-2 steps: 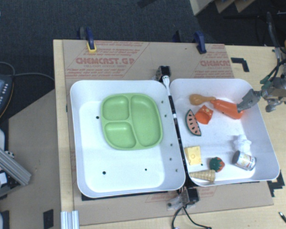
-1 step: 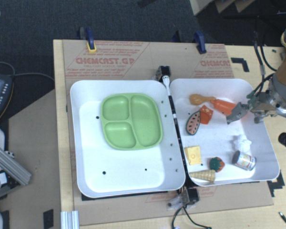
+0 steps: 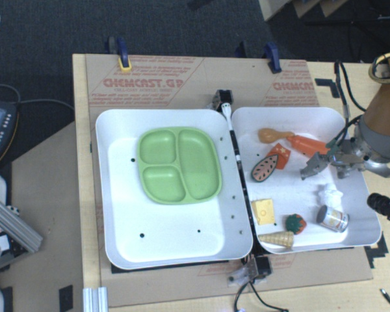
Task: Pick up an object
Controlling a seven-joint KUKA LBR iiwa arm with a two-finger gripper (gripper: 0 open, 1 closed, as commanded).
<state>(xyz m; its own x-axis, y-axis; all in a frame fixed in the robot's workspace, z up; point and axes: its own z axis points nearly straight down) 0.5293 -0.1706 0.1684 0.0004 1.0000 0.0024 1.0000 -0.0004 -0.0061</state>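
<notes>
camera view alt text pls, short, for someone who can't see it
A grey robot arm reaches from the right, its gripper low over the right bin, which holds small toy foods and a can. The left bin holds a green divided plate.

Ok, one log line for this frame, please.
hand: over right bin, nothing visibly held | nearest: orange carrot | green tray: in left bin | pick: not yet done
</notes>
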